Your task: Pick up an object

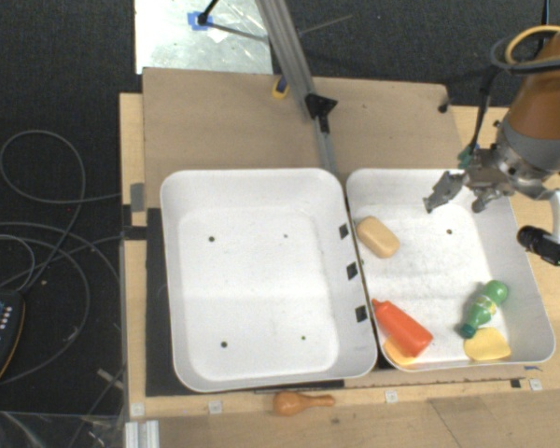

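Note:
The right bin [420,250] holds a tan bread-like lump [377,237] at its left side, an orange-red block [402,330] at the front left, a green bottle [483,307] and a yellow piece [487,346] at the front right. My gripper [457,194] hangs over the far right part of this bin, its two fingers spread apart with nothing between them. It is well away from all the objects, above bare bin floor.
The left bin [187,203] lies beside the right one. A small orange-brown object [301,401] rests on the bench in front of the bins. A slanted grey pole [289,45] crosses the back of the bench. Cables lie on the floor at left.

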Tool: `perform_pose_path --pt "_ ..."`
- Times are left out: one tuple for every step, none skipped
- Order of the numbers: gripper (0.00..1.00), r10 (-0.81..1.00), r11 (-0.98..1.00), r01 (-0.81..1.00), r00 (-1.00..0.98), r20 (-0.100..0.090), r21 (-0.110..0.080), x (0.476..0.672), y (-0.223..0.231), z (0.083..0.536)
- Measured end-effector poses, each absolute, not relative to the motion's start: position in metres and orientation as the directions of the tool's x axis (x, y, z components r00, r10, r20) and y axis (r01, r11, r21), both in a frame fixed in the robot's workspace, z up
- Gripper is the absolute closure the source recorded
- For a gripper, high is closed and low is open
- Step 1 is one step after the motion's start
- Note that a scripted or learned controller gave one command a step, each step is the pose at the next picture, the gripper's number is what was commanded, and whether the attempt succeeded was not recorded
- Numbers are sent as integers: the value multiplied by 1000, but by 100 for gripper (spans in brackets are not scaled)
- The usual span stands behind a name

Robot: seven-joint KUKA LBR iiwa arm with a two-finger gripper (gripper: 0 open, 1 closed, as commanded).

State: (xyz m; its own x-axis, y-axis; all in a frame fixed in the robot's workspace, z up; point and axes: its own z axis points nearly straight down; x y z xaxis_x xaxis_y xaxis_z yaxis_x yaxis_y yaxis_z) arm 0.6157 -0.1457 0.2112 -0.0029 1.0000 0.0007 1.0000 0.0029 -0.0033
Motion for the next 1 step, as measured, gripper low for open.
perform_pose_path --pt "0 1000 0 1000 0 1 -5 608 -150 152"
